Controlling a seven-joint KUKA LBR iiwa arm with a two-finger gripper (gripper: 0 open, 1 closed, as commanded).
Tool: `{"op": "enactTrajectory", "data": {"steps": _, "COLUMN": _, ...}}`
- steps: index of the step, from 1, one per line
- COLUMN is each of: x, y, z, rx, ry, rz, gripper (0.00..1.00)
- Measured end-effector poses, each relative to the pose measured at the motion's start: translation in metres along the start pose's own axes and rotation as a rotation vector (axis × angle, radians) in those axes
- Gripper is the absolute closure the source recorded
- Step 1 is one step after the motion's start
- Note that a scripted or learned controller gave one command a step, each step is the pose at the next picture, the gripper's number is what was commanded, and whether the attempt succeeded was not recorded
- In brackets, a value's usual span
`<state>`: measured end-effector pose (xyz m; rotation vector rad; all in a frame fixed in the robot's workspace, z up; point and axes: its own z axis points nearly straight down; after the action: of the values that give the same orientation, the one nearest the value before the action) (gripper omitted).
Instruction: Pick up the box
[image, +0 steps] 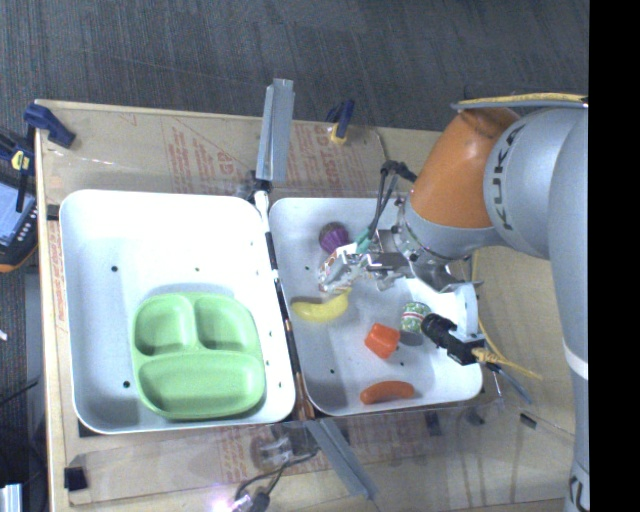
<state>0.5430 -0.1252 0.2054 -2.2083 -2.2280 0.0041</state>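
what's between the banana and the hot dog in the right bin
In the camera view, the orange box lies roughly between the banana and the hot dog, with bare white bin floor around it.

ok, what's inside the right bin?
In the right bin: purple item, banana, orange box, small can, red sausage-like piece. The gripper and arm cover its upper right.

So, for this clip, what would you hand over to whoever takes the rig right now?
Gripper: low in the right bin, above the banana; its fingers are too cluttered to read.
Things: the small orange box lies on the right bin's floor, apart from the gripper. A purple item, a small can and a sausage share that bin. The green tray sits in the left bin.
Done: nothing lifted.
Left: reach the box, grasp, lift.
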Motion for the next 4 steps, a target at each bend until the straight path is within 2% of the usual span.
{"op": "enactTrajectory", "data": {"steps": 1, "x": -0.032, "y": 0.052, "z": 0.006, "rx": -0.001, "ry": -0.003, "rz": 0.048, "gripper": 0.00}}
{"op": "enactTrajectory", "data": {"steps": 2, "x": -0.018, "y": 0.114, "z": 0.101, "rx": -0.002, "ry": 0.000, "rz": -0.053, "gripper": 0.00}}
{"op": "enactTrajectory", "data": {"steps": 3, "x": -0.031, "y": 0.027, "z": 0.113, "rx": -0.001, "ry": 0.000, "rz": -0.099, "gripper": 0.00}}
{"op": "enactTrajectory", "data": {"steps": 4, "x": -0.043, "y": 0.064, "z": 0.093, "rx": -0.006, "ry": -0.002, "rz": -0.198, "gripper": 0.00}}
